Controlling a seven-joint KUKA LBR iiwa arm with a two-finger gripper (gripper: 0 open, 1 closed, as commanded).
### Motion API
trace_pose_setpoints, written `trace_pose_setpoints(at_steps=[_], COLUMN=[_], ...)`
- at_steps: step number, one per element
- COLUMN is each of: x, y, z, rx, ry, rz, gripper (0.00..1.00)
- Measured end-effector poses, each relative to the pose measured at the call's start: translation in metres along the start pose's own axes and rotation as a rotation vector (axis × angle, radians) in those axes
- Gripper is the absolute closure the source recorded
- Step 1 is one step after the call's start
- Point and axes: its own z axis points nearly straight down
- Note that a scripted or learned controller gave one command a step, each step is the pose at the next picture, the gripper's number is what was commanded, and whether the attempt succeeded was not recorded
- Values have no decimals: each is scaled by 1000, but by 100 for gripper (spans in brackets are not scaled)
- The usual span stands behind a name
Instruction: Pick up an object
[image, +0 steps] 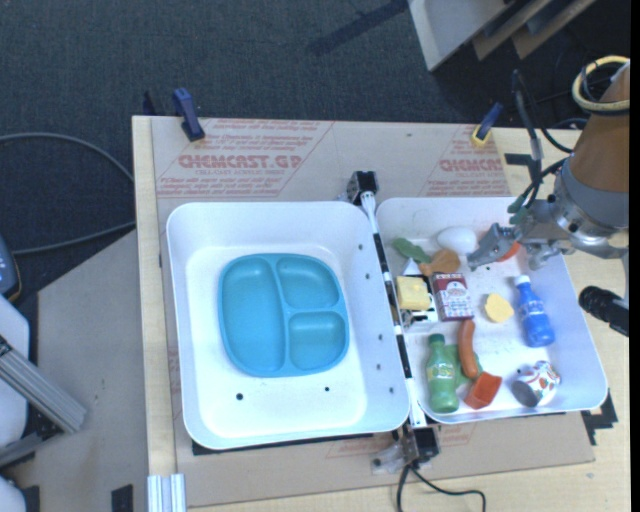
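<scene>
My gripper (515, 250) hangs over the back of the right bin (590, 345), with the grey arm and its orange band (603, 150) coming in from the upper right. Its two fingers (488, 248) stand apart, open, with nothing held between them. A small orange-red bit shows beside the left finger; I cannot tell what it is. Just below the gripper lie a blue bottle (533, 314) and a yellow round piece (497, 307). To its left sit a white egg-shaped object (456, 238) and a brown piece (445, 262).
The right bin also holds a red box (453, 296), a yellow block (412, 292), a green bottle (442, 372), an orange sausage (468, 346), a red piece (484, 388) and a silvery object (537, 383). A blue divided plate (284, 312) lies in the left bin (195, 250).
</scene>
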Motion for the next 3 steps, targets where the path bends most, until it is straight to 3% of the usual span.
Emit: trace_pose_setpoints(at_steps=[1, 2, 3], x=[-7, -6, 54], y=[-76, -75, -41], z=[139, 129, 51], rx=[2, -1, -1], ry=[1, 0, 1], rz=[1, 1, -1], gripper=[0, 100, 100])
